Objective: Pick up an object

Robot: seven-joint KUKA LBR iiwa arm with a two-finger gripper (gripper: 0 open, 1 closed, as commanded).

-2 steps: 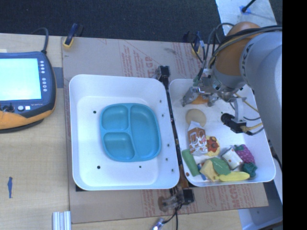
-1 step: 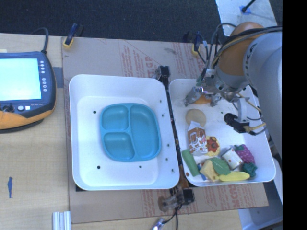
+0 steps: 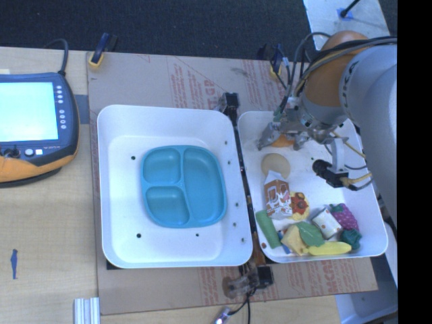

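Cardboard sheeting is covering the bench (image 3: 169, 79), and two white bins are sitting on it side by side, presumably so that goods can be moved from one to the other. At nine o'clock a teach pendant (image 3: 34, 123) is resting with its screen lit. Left bin (image 3: 108, 181) is holding a blue divided plate (image 3: 182, 184) lying flat at its centre. Right bin (image 3: 374, 245) is carrying the candidate objects: a tan round piece (image 3: 275, 163) near its middle, a printed carton (image 3: 277, 198) just below it, and a heap crowding the six o'clock end, including a green stick (image 3: 267, 229), a yellow banana-like item (image 3: 329, 249) and a purple cluster (image 3: 345, 216). The arm is reaching in from three o'clock, with the gripper (image 3: 283, 135) hanging low over the twelve o'clock end of the right bin, beside an orange piece (image 3: 286, 141) and just above the tan one. Whether the claw is spread or pressed together cannot be determined; nothing is visibly being pinched. In my judgement, the pick is not yet made.
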